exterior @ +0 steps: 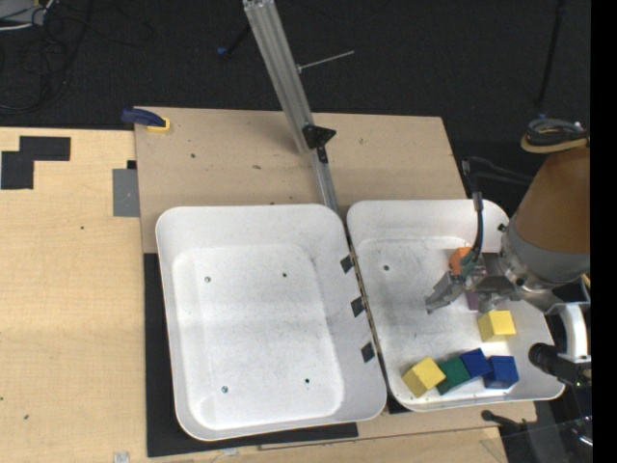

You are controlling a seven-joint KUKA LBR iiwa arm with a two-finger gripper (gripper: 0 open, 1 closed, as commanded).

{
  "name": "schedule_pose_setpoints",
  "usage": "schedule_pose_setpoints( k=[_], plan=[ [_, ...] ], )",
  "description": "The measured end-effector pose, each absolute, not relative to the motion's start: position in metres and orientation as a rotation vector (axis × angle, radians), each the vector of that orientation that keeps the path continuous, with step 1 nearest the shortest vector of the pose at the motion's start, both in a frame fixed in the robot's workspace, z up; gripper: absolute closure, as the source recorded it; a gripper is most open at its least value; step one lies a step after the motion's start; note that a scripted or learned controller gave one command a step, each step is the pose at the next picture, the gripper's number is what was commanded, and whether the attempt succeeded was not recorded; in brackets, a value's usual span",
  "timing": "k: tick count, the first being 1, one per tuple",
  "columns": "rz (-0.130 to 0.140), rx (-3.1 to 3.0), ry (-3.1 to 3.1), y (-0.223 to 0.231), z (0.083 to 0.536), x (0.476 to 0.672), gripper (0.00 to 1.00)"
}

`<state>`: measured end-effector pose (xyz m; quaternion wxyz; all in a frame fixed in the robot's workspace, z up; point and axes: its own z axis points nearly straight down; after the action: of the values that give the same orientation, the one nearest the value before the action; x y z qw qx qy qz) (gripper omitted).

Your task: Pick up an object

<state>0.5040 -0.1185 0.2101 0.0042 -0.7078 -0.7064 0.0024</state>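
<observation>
Item: grey two-finger tool (453,292), lowered into the right shallow white plastic bin (405,230); finger state cannot be told. Nothing is seen lifted; pickup is judged outstanding. Small yellow cube (497,324) lies just beside; blue, green, yellow blocks (463,370) nearer the front. Tan worktop (231,157) beyond, dark floor behind.

Bins (253,258) white w/ fine grey speckle. Blocks: 2 yellow (497,324), 1 green (455,372), 2 blue (500,370); sm. orange bit (460,257). Arm (554,222) orange band over grey. Bench (231,157) tan; floor black.
</observation>
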Motion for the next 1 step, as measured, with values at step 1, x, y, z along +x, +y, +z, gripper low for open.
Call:
schedule_pose_setpoints(
  k=[1],
  plan=[
    [0.007, -2.216, -2.215, -0.1193, 0.1656, 0.4986, 0.00]
  ],
)
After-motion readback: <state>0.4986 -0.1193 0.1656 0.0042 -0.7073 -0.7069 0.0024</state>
